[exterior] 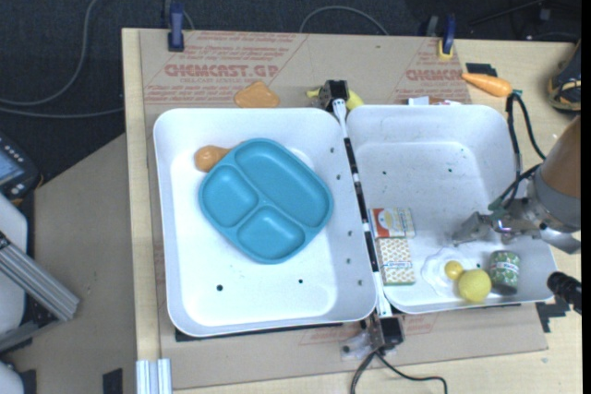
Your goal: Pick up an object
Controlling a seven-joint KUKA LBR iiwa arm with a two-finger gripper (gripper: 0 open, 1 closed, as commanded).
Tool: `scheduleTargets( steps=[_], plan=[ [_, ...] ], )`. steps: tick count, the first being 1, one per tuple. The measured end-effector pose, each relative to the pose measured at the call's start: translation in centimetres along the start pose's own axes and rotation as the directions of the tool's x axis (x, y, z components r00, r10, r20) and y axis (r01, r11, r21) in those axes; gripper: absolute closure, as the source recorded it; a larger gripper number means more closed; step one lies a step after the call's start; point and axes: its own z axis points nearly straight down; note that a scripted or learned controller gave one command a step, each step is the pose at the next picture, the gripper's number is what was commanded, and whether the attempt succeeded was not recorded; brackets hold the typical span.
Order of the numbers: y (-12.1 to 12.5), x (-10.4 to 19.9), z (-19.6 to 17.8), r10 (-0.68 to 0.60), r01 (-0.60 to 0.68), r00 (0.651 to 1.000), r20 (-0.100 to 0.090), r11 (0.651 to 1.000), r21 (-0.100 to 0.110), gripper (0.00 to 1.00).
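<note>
Progress looks slight: nothing shows between the tips of the pincer [476, 229], which hangs low over the right bin [434, 129], near that bin's right wall. Whether it is released or clenched I cannot tell, since the tips are too small and blurred. The likely candidates lie just below it in the bin's lower right corner: a yellow ball [475, 285], a smaller yellow piece [453, 270] beside it, and a dark green can [504, 268] close to the wall. Two small cartons [394, 246] sit against the divider side. So picking is still to do.

Room is tight around that cluster, with the wall just beside the can and the ball touching or nearly touching it. The upper half of the right bin is bare. The left bin [175, 198] carries a blue divided plate [266, 198] with an orange thing [209, 158] at its edge.
</note>
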Motion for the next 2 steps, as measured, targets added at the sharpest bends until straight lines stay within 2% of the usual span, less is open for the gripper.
scheduleTargets(
  steps=[1,2],
  plan=[
    [5.6,0.3,-9.8,-0.009,0.009,1.000,0.008,1.000,-0.021,0.00],
    [-1.2,-1.9,-0.7,0.001,-0.001,1.000,-0.002,1.000,0.006,0.00]
  ],
)
